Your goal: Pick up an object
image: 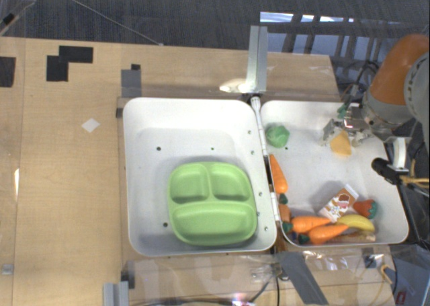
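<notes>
Gripper (344, 130) over upper right bin (306, 170), closed on yellow wedge (341, 144) between fingertips. Green ball (277, 136) near divider; carrots (316, 225), banana (357, 222) and carton (338, 205) along lower edge. Green tray (212, 203) in left bin (154, 157).

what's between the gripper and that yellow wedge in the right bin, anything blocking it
Nothing visible blocks it. The gripper hangs right over the yellow wedge in the right bin. The green ball lies apart to the wedge's left, and the carrots and banana sit at the near wall.
</notes>
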`<state>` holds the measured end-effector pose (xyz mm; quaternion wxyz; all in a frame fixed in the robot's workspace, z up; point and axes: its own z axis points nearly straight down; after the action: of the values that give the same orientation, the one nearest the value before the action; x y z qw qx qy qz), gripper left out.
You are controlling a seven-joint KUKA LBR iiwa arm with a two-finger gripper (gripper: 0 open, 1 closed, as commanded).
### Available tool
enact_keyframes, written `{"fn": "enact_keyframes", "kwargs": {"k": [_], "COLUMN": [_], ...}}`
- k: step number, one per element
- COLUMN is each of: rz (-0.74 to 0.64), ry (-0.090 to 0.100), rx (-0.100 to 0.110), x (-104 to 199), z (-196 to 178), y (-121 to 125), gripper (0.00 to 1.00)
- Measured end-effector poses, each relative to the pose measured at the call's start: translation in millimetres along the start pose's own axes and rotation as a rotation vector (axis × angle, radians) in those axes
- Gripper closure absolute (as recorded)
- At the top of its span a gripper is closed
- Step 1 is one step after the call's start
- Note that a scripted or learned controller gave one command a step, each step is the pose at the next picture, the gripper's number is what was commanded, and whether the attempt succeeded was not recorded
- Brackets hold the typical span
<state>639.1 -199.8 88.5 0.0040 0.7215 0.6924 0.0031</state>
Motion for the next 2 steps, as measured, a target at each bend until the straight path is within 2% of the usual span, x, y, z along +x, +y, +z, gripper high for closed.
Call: {"fn": "enact_keyframes", "kwargs": {"k": [1,2], "rz": [-0.004,-0.005], "ry": [-0.001,-0.001], "rx": [-0.010,-0.010], "x": [1.1,1.2], "z": [-14.4,-14.3], "y": [3.7,3.6], "gripper": [1.00,0.00]}}
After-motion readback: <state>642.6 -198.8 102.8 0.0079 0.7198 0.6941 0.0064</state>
